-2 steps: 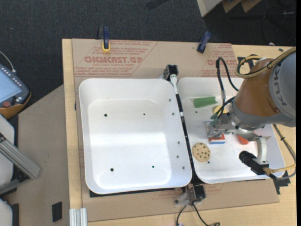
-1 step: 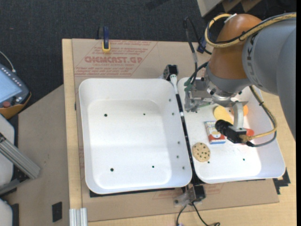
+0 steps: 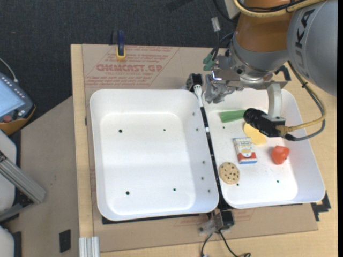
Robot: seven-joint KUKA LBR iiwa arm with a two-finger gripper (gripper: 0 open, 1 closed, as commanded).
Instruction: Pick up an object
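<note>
1. Gripper [image 3: 215, 91]: it sits low over the far left corner of the right bin [image 3: 313, 178], close to the wall shared with the left bin [image 3: 97, 108]. Jaw state: I cannot tell, because the wrist body blocks my line of sight. I see nothing held.
2. Nearest item: the green block [image 3: 231, 115] lies flat on the bin floor, just beside the gripper on the near side.
3. Further out: the yellow piece [image 3: 258, 136] is partly covered by robot hardware. The box [image 3: 245, 150] is mid-bin, the red piece [image 3: 279, 154] is to its right, and the cookie [image 3: 229, 172] is nearest me by the shared wall.
4. Progress, my judgement: the pick is not done. Every item rests on the floor of the right bin. Left to do: settle on one item, close on it, lift it clear. The green block looks like the likeliest target, given how near it is.
5. Count: bins 2; green block 1; yellow piece 1; box 1; red piece 1; cookie 1. That makes five items, all in the right bin.
</note>
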